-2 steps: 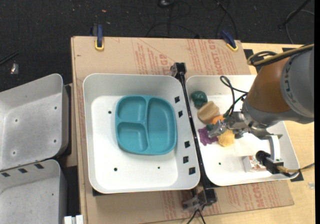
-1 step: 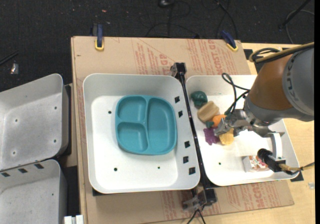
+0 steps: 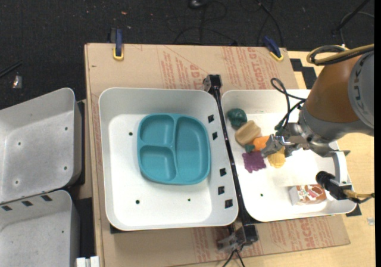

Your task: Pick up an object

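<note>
Gripper (image 3: 275, 148) low in the right white bin (image 3: 271, 209), over the cluster: yellow piece (image 3: 277, 160), orange piece (image 3: 261, 142), tan block (image 3: 246, 133), purple flat shape (image 3: 254, 162). Finger state: can't tell. Teal divided plate (image 3: 174, 148) in left bin (image 3: 119, 200).

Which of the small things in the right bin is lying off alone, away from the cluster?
The red-and-white packet, near the right bin's front corner; the others bunch together toward the bins' divider.
</note>
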